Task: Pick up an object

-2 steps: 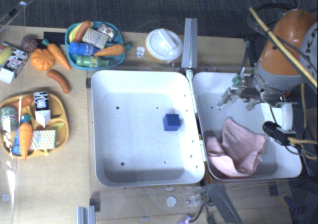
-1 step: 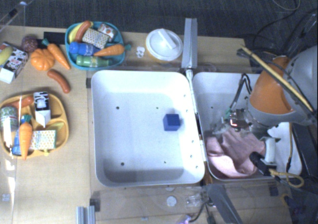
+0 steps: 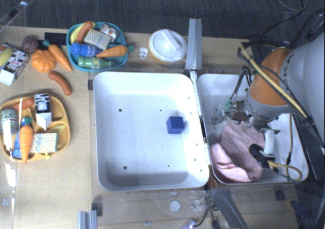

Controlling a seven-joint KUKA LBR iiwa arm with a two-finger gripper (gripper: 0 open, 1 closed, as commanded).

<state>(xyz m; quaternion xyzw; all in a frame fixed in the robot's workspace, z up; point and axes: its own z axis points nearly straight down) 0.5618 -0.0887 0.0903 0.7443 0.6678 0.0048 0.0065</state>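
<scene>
A small blue cube (image 3: 175,124) lies in the left white bin (image 3: 117,91), right of its middle. A crumpled pink cloth (image 3: 234,153) fills the lower part of the right white bin (image 3: 216,88). The grey arm with its orange band (image 3: 269,78) reaches in from the right and hangs over the right bin. My gripper (image 3: 237,115) points down at the upper edge of the pink cloth, and the wrist hides its tip. It stands well to the right of the blue cube, across the wall between the bins.
Toy food lies on the bench at left: a blue bowl (image 3: 97,46) of vegetables, a yellow tray (image 3: 34,127) of packets, a pumpkin (image 3: 42,60) and a sausage (image 3: 61,83). A white lidded bowl (image 3: 167,45) sits behind the bins. Cables hang by the arm.
</scene>
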